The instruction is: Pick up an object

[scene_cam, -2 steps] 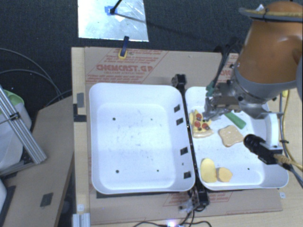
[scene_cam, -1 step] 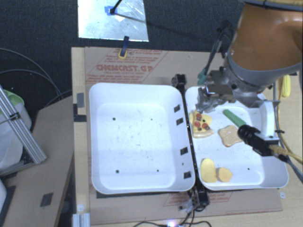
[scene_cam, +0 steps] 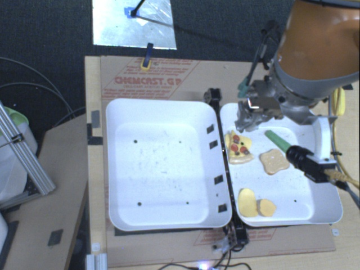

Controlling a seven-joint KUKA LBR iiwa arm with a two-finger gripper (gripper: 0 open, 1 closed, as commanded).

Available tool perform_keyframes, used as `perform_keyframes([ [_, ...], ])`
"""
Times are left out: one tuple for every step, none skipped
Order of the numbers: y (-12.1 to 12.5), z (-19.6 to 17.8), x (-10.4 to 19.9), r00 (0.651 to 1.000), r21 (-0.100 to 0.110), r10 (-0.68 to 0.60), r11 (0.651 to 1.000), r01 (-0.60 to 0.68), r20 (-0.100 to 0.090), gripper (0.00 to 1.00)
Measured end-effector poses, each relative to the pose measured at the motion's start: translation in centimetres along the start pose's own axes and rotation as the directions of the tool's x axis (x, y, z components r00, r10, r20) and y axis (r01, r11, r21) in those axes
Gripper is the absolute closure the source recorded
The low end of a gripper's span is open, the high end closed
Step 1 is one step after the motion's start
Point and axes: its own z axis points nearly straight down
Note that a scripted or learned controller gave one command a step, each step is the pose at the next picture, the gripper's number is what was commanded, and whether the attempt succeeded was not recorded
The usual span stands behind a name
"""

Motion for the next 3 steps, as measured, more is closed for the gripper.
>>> perform_keyframes([
  [0.1,-1.1,0.0,1.000,-0.003,-0.006,1.000,0.006,0.000,1.00],
  [-0.1,-0.5,7.1,1.000,0.005,-0.001,1.000,0.001,-0.002,1.00],
  [0.0,-1.7,6.7,1.000,0.001,0.000,1.000,0.000,-0.001,1.00],
])
